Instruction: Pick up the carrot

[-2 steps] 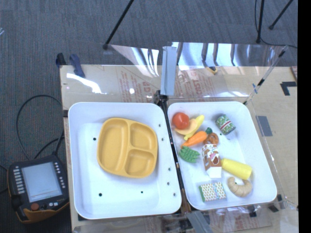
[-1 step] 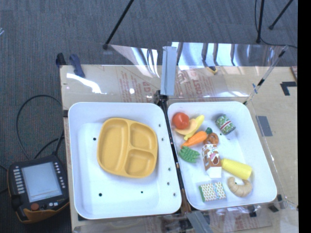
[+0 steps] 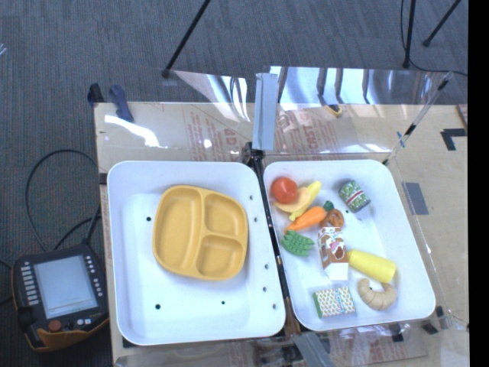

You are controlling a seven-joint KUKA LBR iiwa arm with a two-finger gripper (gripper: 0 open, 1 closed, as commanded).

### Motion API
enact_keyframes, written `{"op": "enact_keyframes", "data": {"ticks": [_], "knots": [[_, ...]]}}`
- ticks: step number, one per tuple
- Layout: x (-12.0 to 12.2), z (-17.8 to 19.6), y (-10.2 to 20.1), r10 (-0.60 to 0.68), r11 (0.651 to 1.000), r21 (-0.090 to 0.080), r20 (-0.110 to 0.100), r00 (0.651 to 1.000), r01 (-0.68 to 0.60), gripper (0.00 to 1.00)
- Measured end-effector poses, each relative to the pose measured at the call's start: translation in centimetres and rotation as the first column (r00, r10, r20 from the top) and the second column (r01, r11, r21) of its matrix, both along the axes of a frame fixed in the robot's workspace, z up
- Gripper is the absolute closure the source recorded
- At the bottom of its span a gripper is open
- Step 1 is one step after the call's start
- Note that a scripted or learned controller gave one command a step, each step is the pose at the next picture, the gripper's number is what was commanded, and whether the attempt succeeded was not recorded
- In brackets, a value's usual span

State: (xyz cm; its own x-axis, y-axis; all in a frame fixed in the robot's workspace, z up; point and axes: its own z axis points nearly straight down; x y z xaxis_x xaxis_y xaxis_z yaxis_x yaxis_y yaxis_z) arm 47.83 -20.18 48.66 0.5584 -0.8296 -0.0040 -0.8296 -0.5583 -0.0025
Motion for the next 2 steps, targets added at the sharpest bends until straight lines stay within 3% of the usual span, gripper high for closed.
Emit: {"op": "enact_keyframes", "data": {"ticks": [1,2], "knots": [[0.04,0.0,0.09,-0.001,1.0,0.0,0.0,1.0,0.001,1.0],[0.04,0.0,0.1,-0.001,1.0,0.0,0.0,1.0,0.001,0.0]]}}
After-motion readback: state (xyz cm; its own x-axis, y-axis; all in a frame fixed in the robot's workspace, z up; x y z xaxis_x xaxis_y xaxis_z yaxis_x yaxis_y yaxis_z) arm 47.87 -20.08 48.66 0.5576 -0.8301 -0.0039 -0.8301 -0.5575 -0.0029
